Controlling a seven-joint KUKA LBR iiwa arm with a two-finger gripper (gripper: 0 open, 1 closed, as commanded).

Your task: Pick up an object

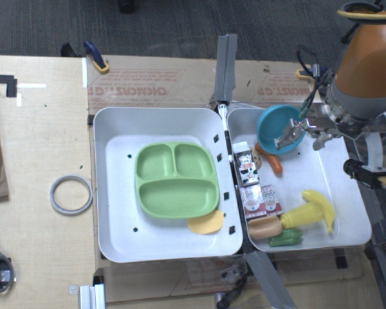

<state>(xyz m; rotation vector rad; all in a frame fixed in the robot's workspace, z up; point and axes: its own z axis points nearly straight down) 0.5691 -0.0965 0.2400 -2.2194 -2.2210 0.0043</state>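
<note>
The gripper (289,136) is seen over the right bin (347,237), its metal fingers closed on the near rim of the blue bowl (278,126), which is tilted up on its side with the opening turned toward the gripper and the right of the view. The bowl is judged to be light, stiff plastic with a smooth, slippery wall; its thin rim is the only practical place for a hold, and a pinch there may let it swing or slip. Being round, it has no real long axis; its open face points toward the arm. Just below the gripper an orange carrot-like piece (272,160) lies slanted, and further below and toward the front of the bin a yellow banana (320,208) lies, curving toward the bin's front edge. Well to the gripper's left, in the other bin (109,192), a green divided plate (177,180) lies flat.
</note>
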